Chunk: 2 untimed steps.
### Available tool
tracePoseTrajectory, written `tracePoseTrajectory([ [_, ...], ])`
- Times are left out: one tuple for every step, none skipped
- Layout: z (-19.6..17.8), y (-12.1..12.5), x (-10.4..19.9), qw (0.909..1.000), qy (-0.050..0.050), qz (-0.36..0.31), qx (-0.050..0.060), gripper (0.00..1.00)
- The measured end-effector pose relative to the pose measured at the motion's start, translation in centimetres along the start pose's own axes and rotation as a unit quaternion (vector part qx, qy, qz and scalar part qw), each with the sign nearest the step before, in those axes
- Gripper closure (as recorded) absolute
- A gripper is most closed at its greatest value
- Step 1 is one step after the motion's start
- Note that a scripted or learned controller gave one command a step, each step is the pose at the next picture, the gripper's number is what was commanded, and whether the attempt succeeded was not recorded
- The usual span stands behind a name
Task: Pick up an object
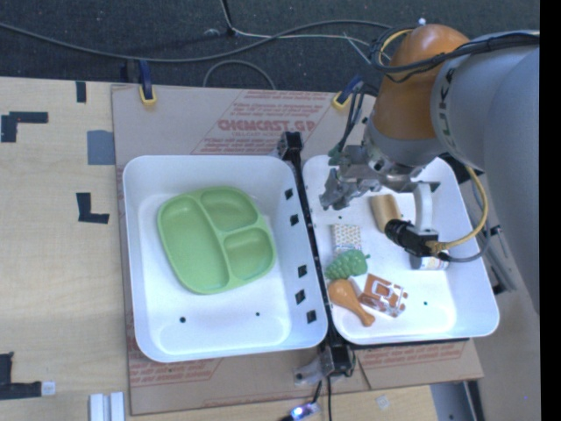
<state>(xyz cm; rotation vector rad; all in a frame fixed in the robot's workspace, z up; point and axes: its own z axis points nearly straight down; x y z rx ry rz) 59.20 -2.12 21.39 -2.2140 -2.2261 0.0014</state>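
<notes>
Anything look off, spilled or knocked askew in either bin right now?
Nothing stands out. The green divided plate lies flat in the left bin. The small items sit loosely in the right bin, below the gripper: a green bumpy piece, an orange drumstick and a patterned block.

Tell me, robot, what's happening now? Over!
Gripper low over the right bin, nothing seen between its fingers. Green toy, orange drumstick and tan block lying loose there. Green divided plate in the left bin.
</notes>
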Motion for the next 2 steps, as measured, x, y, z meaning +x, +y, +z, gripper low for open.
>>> tracePoseTrajectory([
  [-0.5,-0.4,5.6,1.0,0.0,0.0,0.0,1.0],
  [-1.3,1.1,11.2,1.0,0.0,-0.001,-0.001,1.0],
])
